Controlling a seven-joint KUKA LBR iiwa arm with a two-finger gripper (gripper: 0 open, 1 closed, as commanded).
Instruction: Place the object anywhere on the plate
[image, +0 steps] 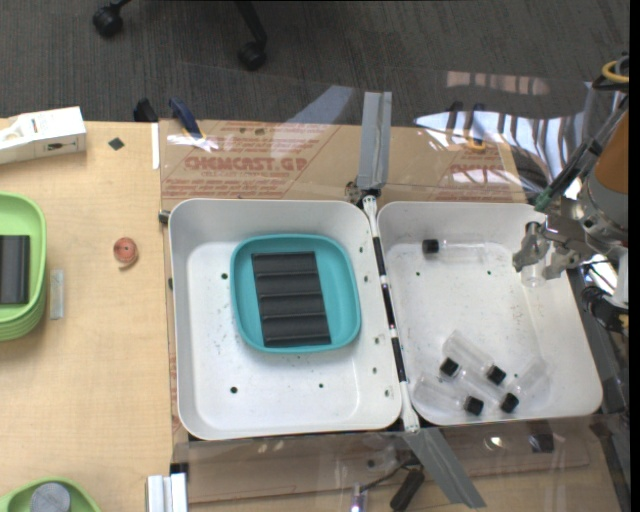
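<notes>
Nearest the camera, along the front wall of the right bin (560, 405), lay a cluster of small clear plastic pieces with black caps (480, 385), loosely grouped near that bin's front right corner and resting on its white floor. One more small black-capped piece (431, 246) sat apart from them, near the back left of the same bin. The gripper (535, 258) hung over the right bin's back right area, at the end of the arm (600, 190) reaching in from the right; a pale, translucent shape showed at its tip, but whether anything sat between the fingers could not be told, and whether they were apart or together could not be told either. The left bin (200, 330) held the teal plate (345, 300), a rounded square dish set slightly back of the bin's middle, and on the plate lay a dark ribbed block (290, 297) of several parallel ridges, covering most of the dish's flat centre. The two bins stood side by side with their inner walls touching along a dark seam. On the wooden bench (90, 400) to the left, a green tray (30, 230) at the edge carried a dark rectangular item (12, 270), a small reddish round piece (124, 250) lay between the tray and the left bin, and a white box (40, 133) sat further back.
</notes>
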